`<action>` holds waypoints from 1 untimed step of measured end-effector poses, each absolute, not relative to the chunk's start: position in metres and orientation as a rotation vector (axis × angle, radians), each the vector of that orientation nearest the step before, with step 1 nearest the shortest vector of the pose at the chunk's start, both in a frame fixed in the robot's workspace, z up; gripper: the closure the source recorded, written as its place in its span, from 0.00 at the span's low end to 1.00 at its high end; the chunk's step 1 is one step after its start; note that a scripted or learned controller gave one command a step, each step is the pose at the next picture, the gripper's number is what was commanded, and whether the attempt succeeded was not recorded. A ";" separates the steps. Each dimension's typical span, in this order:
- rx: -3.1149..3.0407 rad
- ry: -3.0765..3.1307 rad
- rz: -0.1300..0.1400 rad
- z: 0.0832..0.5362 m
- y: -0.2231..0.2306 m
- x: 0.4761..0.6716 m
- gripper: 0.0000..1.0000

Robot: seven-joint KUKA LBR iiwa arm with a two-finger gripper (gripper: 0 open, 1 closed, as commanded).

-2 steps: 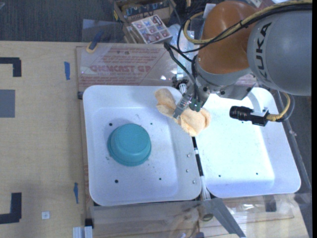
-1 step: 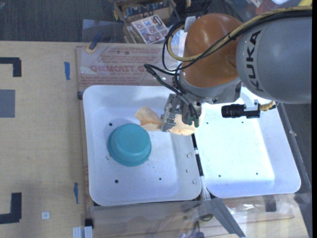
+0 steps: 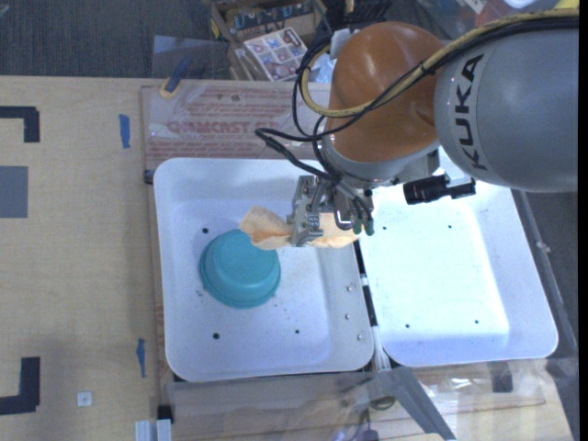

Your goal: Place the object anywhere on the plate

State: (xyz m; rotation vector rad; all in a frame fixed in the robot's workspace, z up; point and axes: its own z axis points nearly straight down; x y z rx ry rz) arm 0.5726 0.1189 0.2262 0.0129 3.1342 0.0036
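One word, KUKA, marks the arm; claw clamped on orange cloth (beside teal plate).

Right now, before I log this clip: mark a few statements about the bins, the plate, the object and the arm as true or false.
1. The teal plate lies in the view's left bin. True.
2. The tan object lies at the plate's upper right edge. True.
3. The tan object lies in the right bin. False: it is in the left bin, under the gripper.
4. The gripper is above the plate's middle. False: it is to the plate's upper right, near the left bin's right wall.
5. The arm reaches in from the view's left. False: it comes from the right.
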 end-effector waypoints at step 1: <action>0.012 3.134 0.004 0.226 0.119 0.573 0.00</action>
